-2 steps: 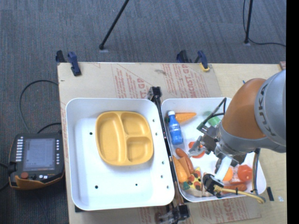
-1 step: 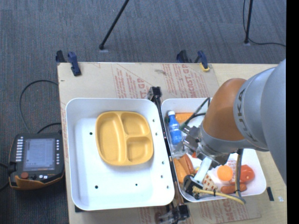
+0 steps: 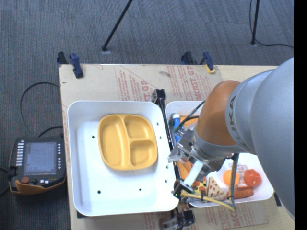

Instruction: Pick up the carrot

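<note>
1. Two white bins sit side by side on the desk [image 3: 120, 80]; the left bin [image 3: 86, 195] holds a yellow divided plate [image 3: 127, 140].
2. The arm [image 3: 249, 114] covers much of the right bin [image 3: 266, 193], with its end effector [image 3: 189, 176] low by that bin's left wall.
3. Whether the end effector is spread or pressed together cannot be told.
4. The carrot [image 3: 184, 168], seen as an orange piece, lies in the right bin by the left wall, just beside the end effector; contact is unclear.
5. A tomato [image 3: 252, 178], a sausage [image 3: 242, 193] and a pizza slice [image 3: 214, 189] lie close together at the bin's lower right.
</note>
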Tool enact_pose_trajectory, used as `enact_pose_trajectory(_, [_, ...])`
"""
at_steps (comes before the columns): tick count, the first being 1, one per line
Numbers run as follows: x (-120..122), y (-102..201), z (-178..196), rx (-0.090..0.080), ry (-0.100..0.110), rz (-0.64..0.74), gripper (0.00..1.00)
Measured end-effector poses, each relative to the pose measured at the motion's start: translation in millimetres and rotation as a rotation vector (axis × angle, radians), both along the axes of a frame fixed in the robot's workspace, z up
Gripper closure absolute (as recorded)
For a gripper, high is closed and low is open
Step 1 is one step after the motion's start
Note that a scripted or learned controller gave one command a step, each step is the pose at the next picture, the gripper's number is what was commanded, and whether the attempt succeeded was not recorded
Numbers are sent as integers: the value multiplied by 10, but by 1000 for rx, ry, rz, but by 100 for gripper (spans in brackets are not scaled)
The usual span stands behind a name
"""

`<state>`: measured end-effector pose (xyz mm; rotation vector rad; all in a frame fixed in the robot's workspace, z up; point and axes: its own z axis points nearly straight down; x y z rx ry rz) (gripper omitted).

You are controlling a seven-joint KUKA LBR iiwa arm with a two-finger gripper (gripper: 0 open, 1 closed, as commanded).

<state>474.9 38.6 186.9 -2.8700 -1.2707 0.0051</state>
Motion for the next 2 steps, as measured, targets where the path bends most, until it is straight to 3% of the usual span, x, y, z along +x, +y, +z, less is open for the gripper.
enact_pose_trajectory(1, [4, -444, 1, -1, -1, -191, 0])
enact_pose_trajectory(2, [376, -31, 0, 0, 1, -125, 0])
